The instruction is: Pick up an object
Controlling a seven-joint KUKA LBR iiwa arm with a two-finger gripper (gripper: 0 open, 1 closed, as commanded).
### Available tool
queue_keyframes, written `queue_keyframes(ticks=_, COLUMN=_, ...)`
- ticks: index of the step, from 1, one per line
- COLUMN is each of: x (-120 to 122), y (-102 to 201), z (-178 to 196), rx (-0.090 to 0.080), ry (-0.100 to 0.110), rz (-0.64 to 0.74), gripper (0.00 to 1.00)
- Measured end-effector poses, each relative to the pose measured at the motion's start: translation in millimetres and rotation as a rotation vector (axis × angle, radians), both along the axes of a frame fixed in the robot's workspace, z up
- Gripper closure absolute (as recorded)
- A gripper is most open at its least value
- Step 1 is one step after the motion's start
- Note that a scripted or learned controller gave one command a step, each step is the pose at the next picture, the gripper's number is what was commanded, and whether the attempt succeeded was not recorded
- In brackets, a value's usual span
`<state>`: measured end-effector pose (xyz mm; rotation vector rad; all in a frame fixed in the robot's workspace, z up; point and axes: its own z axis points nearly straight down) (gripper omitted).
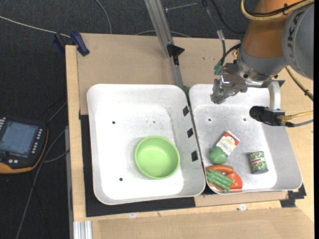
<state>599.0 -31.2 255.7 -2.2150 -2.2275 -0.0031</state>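
At the near edge of the right bin (279, 133) I see the candidates clustered: vegetable pack (224, 179), green ball (218, 156), carton (228, 143), small can (257, 162). Over its far left corner the gripper (220, 96) hangs bare, presumably poised to descend; whether its tips are apart I cannot tell.

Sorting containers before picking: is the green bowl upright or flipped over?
Upright. The green bowl in the left bin shows its open mouth and hollow inside facing up.

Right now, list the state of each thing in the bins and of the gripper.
green bowl: upright, left bin.
carton: lying flat, right bin.
green ball: touching the carton.
can: on its side.
vegetable pack: at the near wall.
gripper: above the far end, holding nothing.
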Motion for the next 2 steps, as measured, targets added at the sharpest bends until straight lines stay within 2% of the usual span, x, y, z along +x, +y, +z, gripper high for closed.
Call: queue_keyframes(ticks=2, x=9, y=101, z=1, rx=-0.001, ry=0.001, rz=-0.002, gripper=1.0)
